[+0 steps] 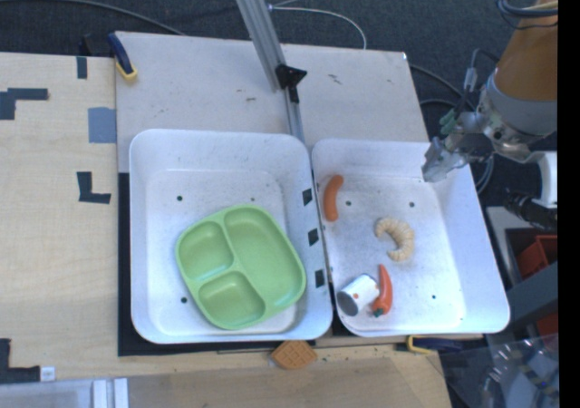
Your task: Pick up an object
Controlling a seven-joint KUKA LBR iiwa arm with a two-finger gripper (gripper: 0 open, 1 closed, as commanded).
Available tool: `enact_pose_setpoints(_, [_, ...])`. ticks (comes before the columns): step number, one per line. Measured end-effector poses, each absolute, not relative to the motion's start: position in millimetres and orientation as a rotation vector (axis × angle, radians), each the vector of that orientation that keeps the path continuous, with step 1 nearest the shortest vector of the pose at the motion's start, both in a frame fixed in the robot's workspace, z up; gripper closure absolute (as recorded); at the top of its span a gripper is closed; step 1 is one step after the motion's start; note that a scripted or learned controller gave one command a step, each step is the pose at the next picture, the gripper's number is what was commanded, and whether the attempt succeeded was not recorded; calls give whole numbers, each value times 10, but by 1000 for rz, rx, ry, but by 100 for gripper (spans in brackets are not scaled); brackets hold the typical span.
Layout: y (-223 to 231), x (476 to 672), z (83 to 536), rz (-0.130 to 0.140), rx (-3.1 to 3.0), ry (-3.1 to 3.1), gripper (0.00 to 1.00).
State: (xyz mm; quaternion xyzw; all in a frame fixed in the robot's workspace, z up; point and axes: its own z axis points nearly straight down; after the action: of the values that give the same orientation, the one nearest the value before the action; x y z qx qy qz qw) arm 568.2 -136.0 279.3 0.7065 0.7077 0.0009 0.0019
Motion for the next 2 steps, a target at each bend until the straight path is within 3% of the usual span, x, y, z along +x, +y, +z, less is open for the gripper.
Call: enact_pose_setpoints(2, [-205,6021,2540,-2,2216,2231,100])
